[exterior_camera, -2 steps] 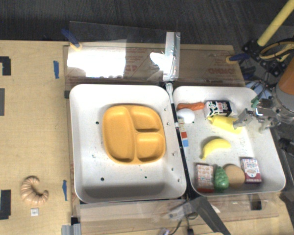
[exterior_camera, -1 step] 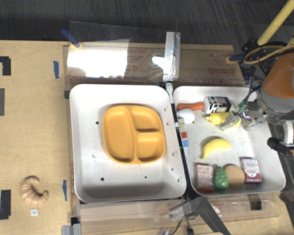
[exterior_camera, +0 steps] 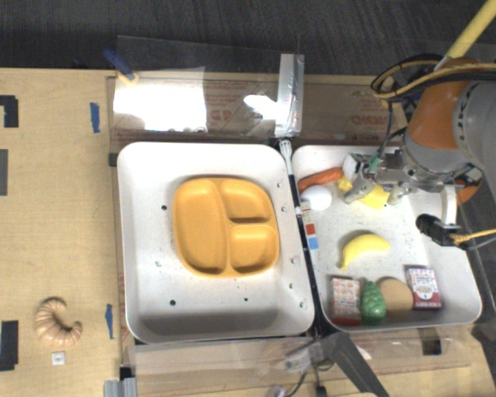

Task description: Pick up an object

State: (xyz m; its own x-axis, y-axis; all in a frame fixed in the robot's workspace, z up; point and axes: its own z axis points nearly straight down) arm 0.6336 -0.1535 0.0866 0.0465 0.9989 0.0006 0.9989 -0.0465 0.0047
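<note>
The end effector [exterior_camera: 372,184] hangs low over the right bin's [exterior_camera: 467,300] far corner, beside a yellow toy [exterior_camera: 375,197], white ball [exterior_camera: 317,198] and carrot [exterior_camera: 321,177]. Grip unreadable. Best centre on 1 item, descending straight.

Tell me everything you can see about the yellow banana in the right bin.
The banana is bright yellow, smooth and glossy, probably a plastic toy. It is short and curved, lying flat on the right bin floor near the middle, arched upward in the view. Nothing touches it; the gripper is farther up the bin, apart from it.
</note>
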